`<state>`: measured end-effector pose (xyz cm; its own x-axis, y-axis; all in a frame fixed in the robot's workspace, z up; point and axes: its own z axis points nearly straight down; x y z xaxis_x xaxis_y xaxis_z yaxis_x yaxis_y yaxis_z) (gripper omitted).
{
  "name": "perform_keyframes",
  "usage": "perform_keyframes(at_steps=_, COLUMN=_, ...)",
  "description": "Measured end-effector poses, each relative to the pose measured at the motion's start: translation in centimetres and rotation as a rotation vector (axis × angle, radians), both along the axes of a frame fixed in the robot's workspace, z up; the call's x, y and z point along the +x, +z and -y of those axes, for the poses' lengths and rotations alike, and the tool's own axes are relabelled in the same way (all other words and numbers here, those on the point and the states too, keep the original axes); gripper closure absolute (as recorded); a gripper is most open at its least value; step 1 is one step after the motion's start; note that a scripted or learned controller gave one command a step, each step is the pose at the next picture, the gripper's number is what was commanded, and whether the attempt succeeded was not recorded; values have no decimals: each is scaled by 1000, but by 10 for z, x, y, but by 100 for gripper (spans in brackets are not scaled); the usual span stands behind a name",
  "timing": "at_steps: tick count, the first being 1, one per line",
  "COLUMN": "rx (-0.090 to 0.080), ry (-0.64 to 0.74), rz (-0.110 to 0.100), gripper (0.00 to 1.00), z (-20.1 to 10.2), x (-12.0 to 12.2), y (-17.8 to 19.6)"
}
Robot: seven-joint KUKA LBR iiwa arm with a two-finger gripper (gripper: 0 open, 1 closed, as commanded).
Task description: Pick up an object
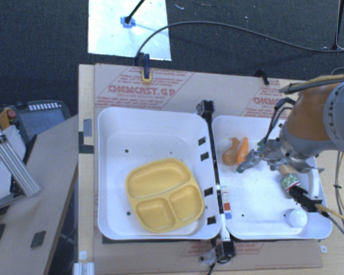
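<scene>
Your arm (pixel 324 120) comes across as a chunky rounded body, grey on the outer shell with a wide orange band wrapped round it just above the wrist. Below the band you've got a paler grey ring, then smaller silvery metal bits leading to the gripper (pixel 245 164), which is dull grey metal and pretty slim next to the fat arm segment. You can also spot a thin dark cable looping off the orange section, plus a yellowish line running along the top edge. Any screws or markings are too small to make out.
</scene>
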<state>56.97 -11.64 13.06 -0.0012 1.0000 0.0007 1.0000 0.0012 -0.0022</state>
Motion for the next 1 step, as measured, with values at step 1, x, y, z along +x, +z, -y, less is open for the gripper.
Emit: perform_keyframes(at_steps=1, rx=-2, ry=0, rz=6, gripper=100, z=1, x=2, y=13)
